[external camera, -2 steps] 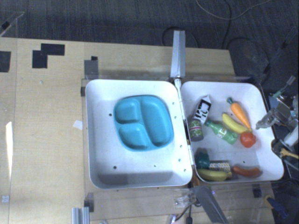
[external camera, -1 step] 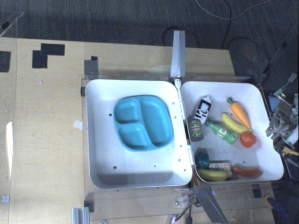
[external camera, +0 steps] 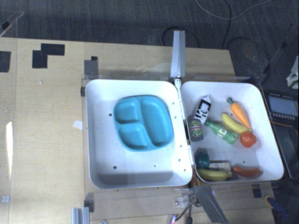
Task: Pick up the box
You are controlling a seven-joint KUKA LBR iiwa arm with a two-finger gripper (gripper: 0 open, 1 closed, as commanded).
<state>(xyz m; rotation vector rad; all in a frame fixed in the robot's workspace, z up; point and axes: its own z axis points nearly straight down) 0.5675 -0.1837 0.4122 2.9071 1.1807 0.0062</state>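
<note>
Box, small black-and-white carton, lies tilted in right bin, upper left part, just above can. Green bottle, banana, carrot nearby. Blue divided tray in left bin. Claw state: cannot tell.

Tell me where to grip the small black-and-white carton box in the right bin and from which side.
Grip the small black-and-white carton box across its narrow width, coming straight down from above. It lies flat and tilted near the right bin's left wall, with the green can close below, so the long sides probably offer the freest approach.
</note>
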